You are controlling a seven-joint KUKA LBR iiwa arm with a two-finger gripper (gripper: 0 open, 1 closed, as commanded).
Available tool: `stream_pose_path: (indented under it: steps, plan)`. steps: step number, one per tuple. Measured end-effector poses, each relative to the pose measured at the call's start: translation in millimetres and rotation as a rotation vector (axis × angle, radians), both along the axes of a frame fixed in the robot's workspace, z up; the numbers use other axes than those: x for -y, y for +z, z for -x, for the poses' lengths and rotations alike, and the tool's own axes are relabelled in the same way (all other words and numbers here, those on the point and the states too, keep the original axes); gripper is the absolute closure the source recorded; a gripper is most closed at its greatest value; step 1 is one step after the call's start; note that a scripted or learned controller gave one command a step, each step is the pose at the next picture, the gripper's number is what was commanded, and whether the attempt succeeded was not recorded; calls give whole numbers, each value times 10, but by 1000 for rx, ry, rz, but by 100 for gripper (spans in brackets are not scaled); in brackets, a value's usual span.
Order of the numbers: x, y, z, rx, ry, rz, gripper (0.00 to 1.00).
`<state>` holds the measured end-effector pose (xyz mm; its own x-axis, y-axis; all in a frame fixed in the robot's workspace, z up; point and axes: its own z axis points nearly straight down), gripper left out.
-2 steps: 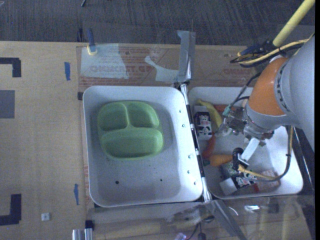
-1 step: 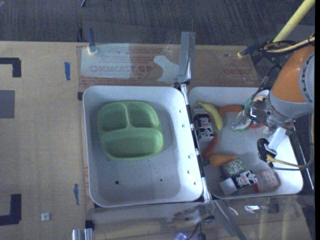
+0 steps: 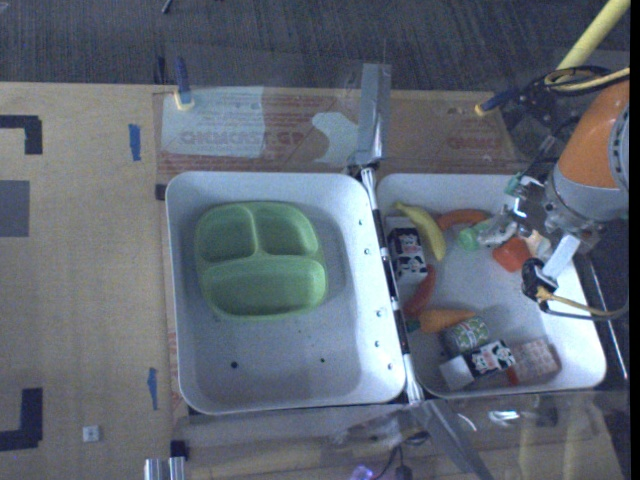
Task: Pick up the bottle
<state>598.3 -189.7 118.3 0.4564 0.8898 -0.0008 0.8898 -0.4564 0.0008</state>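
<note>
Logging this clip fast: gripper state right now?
Gripper: over the right bin beside the green-capped bottle; open, shut or holding cannot be told.

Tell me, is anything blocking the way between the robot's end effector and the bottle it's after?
Nothing visible does. The end effector sits right at the bottle in the right bin, with no item in between. The banana and an orange vegetable lie on the bottle's far side, toward the left bin.

one camera sits high above the flat brown wooden bench [image 3: 80, 268] and looks down at a slant. it takes in both shallow white plastic bins [image 3: 190, 368] side by side (with dark carpet floor [image 3: 400, 18] along the top).
</note>
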Motion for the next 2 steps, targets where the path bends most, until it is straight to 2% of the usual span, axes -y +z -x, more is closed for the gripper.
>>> stream_pose_path:
  steps: [1, 2]
  plan:
    - [-750, -317, 477, 3, 7, 0, 0]
    - [39, -325, 186, 1, 144, -4, 0]
